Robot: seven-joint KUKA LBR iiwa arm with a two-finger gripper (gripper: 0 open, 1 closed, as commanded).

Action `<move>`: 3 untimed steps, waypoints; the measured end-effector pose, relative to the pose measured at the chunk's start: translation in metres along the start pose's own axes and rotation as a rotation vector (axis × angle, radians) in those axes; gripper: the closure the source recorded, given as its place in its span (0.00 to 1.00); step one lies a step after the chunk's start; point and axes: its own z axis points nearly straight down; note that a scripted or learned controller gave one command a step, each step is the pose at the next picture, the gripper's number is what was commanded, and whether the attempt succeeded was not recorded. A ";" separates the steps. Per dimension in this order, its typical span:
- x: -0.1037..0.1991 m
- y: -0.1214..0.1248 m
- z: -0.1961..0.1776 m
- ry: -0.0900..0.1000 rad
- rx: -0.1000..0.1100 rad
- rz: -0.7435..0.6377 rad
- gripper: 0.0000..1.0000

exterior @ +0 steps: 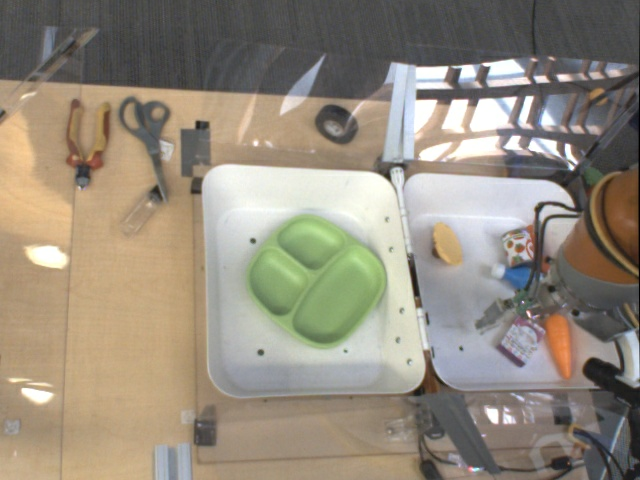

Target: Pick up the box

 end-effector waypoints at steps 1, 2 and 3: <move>-0.005 0.003 0.013 -0.010 -0.013 0.021 0.00; -0.005 0.004 0.013 -0.008 -0.016 0.071 0.00; 0.000 0.005 0.012 -0.015 -0.017 0.082 0.00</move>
